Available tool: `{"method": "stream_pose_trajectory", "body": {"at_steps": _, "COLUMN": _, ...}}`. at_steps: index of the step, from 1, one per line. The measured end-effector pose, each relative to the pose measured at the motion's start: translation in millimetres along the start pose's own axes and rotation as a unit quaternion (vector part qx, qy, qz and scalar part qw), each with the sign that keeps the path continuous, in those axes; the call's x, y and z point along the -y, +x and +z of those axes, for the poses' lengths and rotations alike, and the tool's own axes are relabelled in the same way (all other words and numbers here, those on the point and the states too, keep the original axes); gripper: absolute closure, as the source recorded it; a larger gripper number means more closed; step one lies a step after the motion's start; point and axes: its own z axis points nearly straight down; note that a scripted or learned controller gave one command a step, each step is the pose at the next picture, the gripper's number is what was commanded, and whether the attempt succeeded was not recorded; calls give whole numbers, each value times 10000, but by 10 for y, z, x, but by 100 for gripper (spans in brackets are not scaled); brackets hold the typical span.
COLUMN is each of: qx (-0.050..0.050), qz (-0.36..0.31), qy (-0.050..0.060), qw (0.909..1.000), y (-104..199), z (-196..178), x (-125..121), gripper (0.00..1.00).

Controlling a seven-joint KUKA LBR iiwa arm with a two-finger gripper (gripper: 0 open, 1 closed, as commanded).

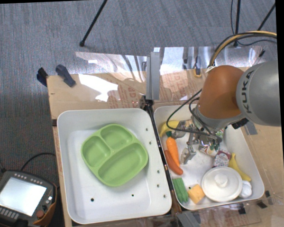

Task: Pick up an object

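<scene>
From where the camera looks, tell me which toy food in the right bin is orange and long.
The carrot, lying along the right bin's left wall. The green vegetable below it is long but green; the cheese wedge is short and blocky.

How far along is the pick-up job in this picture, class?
Done: the arm has reached over the right bin, with the gripper low beside the carrot. In hand: nothing visibly between the fingers. Left: grasping and lifting an item; the carrot, white lidded pot and banana all lie in the bin.

The green divided plate [115, 154] looks like matt plastic (smooth), the white bins [67, 138] glossy plastic.
</scene>
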Motion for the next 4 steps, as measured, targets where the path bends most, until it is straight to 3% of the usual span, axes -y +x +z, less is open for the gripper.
{"method": "stream_pose_trajectory", "body": {"at_steps": 1, "qx": -8, "qz": 51, "qy": -1, "qw": 10000, "y": 464, "z": 8, "x": 81, "gripper": 0}}
{"method": "stream_pose_trajectory", "body": {"at_steps": 2, "qx": 1, "qz": 37, "qy": -3, "qw": 10000, "y": 452, "z": -91, "x": 68, "gripper": 100}}
{"method": "stream_pose_trajectory", "body": {"at_steps": 3, "qx": 68, "qz": 245, "qy": -1, "qw": 9997, "y": -209, "z": -1058, "x": -267, "gripper": 100}}
{"method": "stream_pose_trajectory", "body": {"at_steps": 4, "qx": -20, "qz": -223, "qy": -3, "qw": 9997, "y": 135, "z": -540, "x": -23, "gripper": 100}}
